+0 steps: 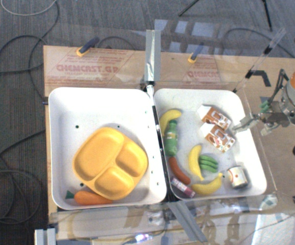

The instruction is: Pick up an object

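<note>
gripper (pixel 239 126) hangs at the right bin's (pixel 249 137) right wall, carrying nothing; whether it is wide or narrow i cannot tell. nearest is a patterned packet (pixel 220 138), just beside it. this looks like the approach step; next it must lower onto the packet and close.

arm (pixel 290 93) cut off, jaws perhaps blurred

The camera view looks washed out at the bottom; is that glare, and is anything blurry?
In the camera view, yes: glare streaks across the clear panel below the right bin; the yellow tray casts a soft shadow; the tool at the right edge looks slightly blurred.
</note>
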Tool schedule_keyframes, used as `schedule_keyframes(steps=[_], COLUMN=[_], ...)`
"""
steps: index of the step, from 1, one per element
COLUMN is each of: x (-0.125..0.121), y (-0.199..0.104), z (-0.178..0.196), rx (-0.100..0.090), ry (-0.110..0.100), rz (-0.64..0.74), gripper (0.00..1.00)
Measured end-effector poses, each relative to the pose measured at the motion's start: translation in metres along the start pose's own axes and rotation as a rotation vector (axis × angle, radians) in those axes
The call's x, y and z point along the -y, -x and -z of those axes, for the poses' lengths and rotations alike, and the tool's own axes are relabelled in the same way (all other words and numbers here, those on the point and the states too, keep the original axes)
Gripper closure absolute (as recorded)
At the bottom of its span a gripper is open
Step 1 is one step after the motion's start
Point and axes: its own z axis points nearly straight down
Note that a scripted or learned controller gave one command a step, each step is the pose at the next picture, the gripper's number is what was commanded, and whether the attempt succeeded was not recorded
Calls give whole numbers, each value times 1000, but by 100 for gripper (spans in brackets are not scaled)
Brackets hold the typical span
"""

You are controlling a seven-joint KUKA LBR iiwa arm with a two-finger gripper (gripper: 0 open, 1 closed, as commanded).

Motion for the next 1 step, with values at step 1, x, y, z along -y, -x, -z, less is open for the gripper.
schedule_keyframes(steps=[1], x=[-34], y=[-13], z=[-154], rx=[-3], ry=[4], rz=[-29], gripper=[0])
